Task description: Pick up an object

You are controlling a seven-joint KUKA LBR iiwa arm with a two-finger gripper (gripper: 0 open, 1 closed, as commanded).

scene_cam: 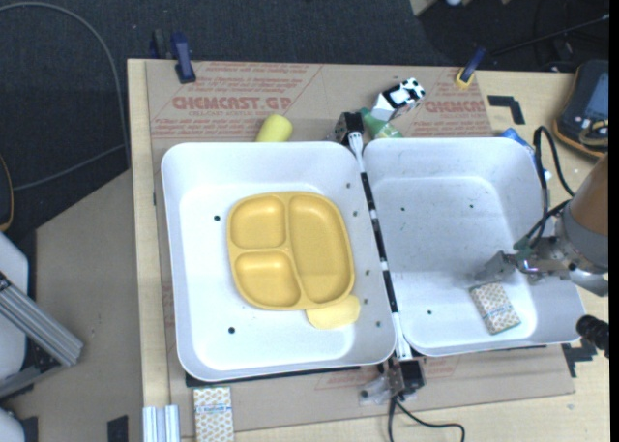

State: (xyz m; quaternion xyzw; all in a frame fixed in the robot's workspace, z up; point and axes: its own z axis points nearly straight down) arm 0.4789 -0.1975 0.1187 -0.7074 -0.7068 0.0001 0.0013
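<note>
My pincer [515, 263] sits low in the right bin [440, 184], near its right wall, just above and beside a small patterned packet [495, 308]. Packet lies flat on the bin floor toward the front right corner, tilted a bit. Nothing between my fingers that I can see; whether they are spread or closed I cannot tell, too blurred and dark. My arm [590, 222] comes in from the right edge.

Left bin [189, 237]: yellow divided plate [290, 250], three compartments, lying flat near the middle. A pale yellow flat piece [336, 313] pokes out from under the plate's front right edge, touching it.

Behind the bins on the cardboard board [232, 97]: a yellow rounded object [275, 128] just beyond the left bin's back rim, and a black-and-white thing [401, 95] near the gap between bins. Another patterned packet [213, 413] lies in front of the left bin.
</note>
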